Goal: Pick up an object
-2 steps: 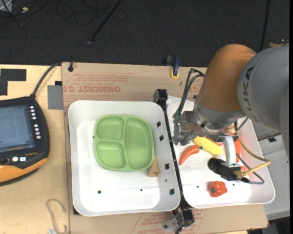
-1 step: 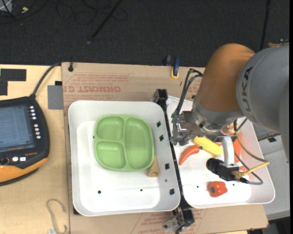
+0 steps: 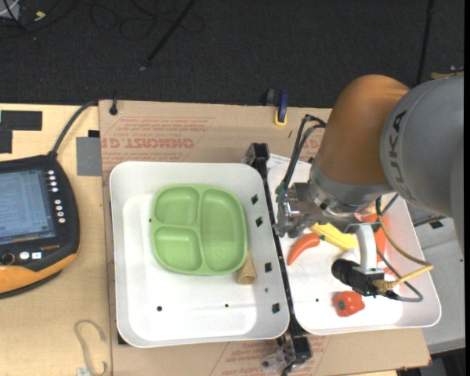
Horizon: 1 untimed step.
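In the right bin [image 3: 423, 308] | gripper [image 3: 298, 214] low at its 10 o'clock corner; can't tell its state | orange pepper [image 3: 301, 248] just at gripper's 6 | advice: centre over pepper, straddle its narrow width, avoid banana [image 3: 334, 236].

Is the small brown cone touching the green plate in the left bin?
Touching: the camera view shows the cone leaning against the green plate's lower right rim, no gap.
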{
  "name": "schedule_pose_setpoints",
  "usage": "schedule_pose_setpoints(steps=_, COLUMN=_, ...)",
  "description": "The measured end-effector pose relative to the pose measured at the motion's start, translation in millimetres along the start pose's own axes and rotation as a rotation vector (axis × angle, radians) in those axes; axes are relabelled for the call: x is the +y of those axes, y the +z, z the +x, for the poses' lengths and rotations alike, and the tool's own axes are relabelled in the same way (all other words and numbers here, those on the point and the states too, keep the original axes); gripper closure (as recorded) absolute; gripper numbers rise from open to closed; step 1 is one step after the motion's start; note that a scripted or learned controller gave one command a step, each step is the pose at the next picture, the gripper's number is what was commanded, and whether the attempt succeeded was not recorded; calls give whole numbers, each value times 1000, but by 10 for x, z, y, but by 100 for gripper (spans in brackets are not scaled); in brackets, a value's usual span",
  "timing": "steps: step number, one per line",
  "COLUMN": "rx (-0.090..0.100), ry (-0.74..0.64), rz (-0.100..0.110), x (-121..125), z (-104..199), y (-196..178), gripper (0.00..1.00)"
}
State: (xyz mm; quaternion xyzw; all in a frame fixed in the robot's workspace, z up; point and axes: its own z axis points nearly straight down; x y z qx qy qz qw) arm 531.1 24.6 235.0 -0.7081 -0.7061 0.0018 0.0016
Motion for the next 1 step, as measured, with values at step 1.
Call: schedule_pose_setpoints(steps=1, rx=0, ry=-4, rz=-2, x=66, z=-6, y=-9, gripper=100)
